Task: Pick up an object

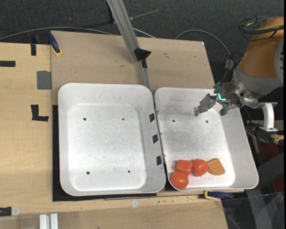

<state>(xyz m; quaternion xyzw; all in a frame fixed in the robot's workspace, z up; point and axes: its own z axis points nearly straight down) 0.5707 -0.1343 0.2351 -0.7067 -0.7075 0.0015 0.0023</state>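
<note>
Pincer [212, 107] spread, holding nothing, arm [260, 56] angled leftward over right bin [238, 142]'s upper part.

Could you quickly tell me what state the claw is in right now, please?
Claw: open, holding nothing, over the upper part of the right bin, well apart from the red and orange pieces near its front edge.
</note>
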